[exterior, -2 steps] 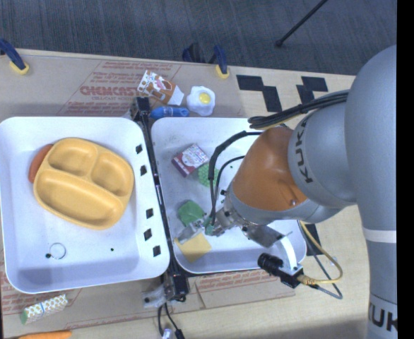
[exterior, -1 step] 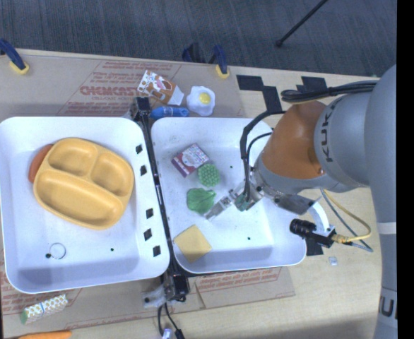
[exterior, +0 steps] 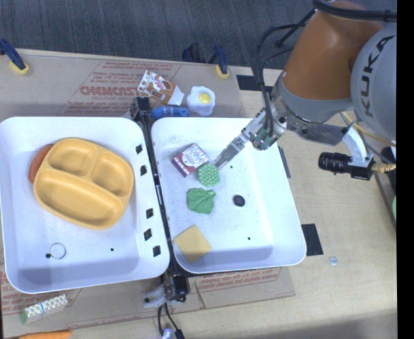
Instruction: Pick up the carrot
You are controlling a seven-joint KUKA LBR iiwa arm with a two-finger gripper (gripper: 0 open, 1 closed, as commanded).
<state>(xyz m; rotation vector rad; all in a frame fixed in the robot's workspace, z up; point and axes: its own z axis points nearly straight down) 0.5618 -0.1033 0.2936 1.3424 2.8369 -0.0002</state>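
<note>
Tool (exterior: 220, 161) is seen low over the right bin (exterior: 281, 210), beside a green round item (exterior: 208, 175); its opening cannot be told, nothing seen held. The carrot (exterior: 36, 164), likely the orange piece half hidden under the yellow plate (exterior: 87, 182), lies well apart in the left bin (exterior: 16, 260).
</note>
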